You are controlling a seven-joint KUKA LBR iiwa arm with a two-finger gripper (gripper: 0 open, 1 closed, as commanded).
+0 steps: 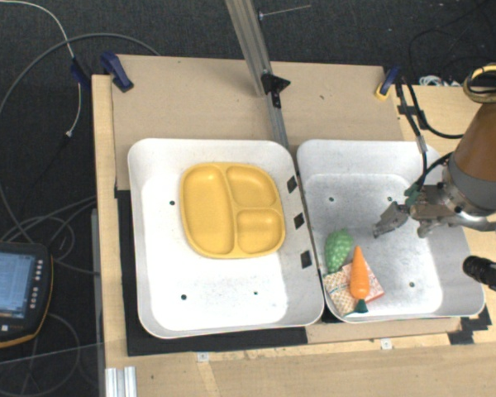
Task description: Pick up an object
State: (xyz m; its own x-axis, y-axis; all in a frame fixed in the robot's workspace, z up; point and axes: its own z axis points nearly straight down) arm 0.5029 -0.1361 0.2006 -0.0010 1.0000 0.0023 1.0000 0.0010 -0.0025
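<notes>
In the right bin (413,176), near its front left corner, lies an orange toy carrot (360,275) on a tan checkered piece (345,289). A green bumpy object (339,249) rests just behind them. My gripper (407,224) hovers over the middle of this bin, to the right of and behind the carrot. Its fingers are spread open with nothing between them.
The left bin (157,255) holds a yellow three-compartment plate (231,209). A metal post (260,52) rises from the back between the two bins. Black cables (422,118) run along the bench's right side.
</notes>
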